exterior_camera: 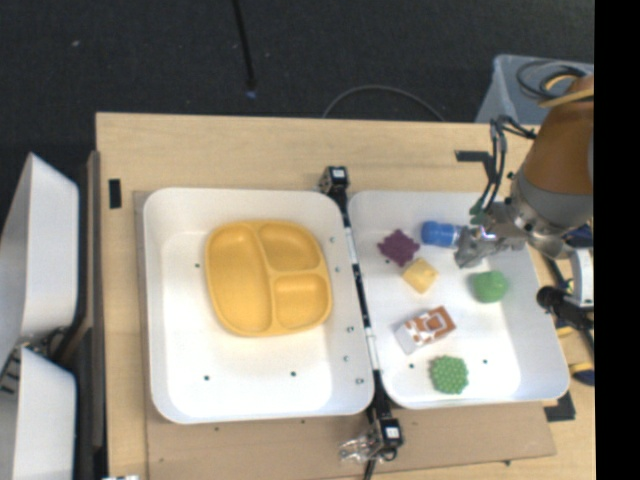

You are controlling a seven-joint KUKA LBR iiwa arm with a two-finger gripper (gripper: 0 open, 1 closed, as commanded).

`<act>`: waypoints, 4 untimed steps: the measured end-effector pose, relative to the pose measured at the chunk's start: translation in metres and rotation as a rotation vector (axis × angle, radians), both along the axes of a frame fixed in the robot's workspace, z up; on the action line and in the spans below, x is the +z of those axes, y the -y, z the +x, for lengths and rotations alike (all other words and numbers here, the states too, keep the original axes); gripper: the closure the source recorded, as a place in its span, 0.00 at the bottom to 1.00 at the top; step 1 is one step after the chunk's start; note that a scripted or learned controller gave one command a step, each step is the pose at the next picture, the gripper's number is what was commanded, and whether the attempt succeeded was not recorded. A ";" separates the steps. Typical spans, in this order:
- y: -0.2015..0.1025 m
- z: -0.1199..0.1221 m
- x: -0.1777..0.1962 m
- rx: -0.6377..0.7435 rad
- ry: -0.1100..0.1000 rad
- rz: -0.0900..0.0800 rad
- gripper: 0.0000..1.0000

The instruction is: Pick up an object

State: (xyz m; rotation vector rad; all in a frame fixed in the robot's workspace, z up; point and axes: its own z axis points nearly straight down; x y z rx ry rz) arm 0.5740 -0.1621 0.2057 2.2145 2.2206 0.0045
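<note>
Yellow plastic fills much of the left bin (160,368), where a three-compartment tray (268,276) lies flat near its middle, well apart from your arm. On the pale wooden worktop (220,148), the grey arm (560,168) with its orange band reaches in from the right over the right bin (530,363), and your pincer (478,248) sits low in that bin's upper part. Whether it is spread or pressed together you cannot tell from this angle. Nothing shows between its tips. Six small objects lie loose in the right bin. A blue cylinder (438,233) lies just left of the pincer, close beside it; contact cannot be judged. A green ball (489,287) rests just below the pincer, toward the near edge. A purple star-shaped piece (399,247) lies further left, with a yellow block (420,276) just below and right of it. An orange-and-white toy (426,328) lies nearer the bin's middle, and a knobbly green ball (449,374) sits near the front wall, well apart from the pincer.
</note>
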 end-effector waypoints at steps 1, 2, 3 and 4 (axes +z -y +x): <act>0.001 0.001 0.054 0.000 0.000 0.000 1.00; -0.041 -0.006 0.058 0.003 -0.004 0.002 1.00; -0.083 -0.020 0.056 0.003 -0.005 0.002 1.00; -0.140 -0.028 0.042 0.004 -0.006 0.003 1.00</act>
